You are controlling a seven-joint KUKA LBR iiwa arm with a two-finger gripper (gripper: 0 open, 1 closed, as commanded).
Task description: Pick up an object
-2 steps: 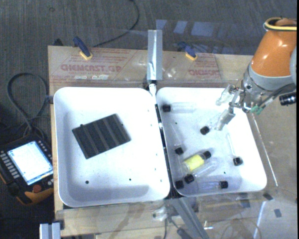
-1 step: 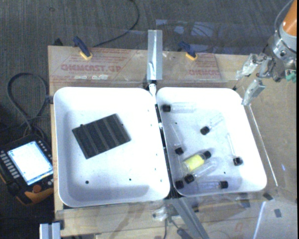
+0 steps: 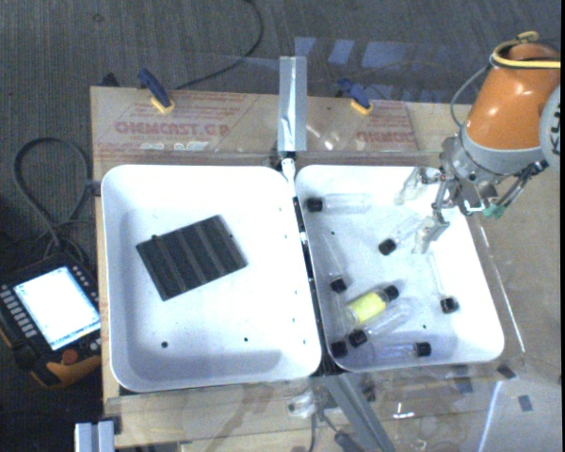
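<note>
My gripper (image 3: 443,207) hangs over the upper right part of the right bin (image 3: 485,332), below the arm's orange band. Just under and left of it lies a clear bottle (image 3: 416,235) with a black cap. Several more clear, black-capped bottles lie across this bin, including one at the top left (image 3: 342,202) and one along the front (image 3: 395,351). A yellow bottle (image 3: 365,305) lies toward the front middle. Whether anything sits in the gripper is not visible.
The left bin (image 3: 122,347) holds a flat black ribbed pad (image 3: 190,255), lying at a slant. A metal post (image 3: 291,111) stands behind the seam between the bins. A handheld controller (image 3: 47,309) lies off the bench at the left.
</note>
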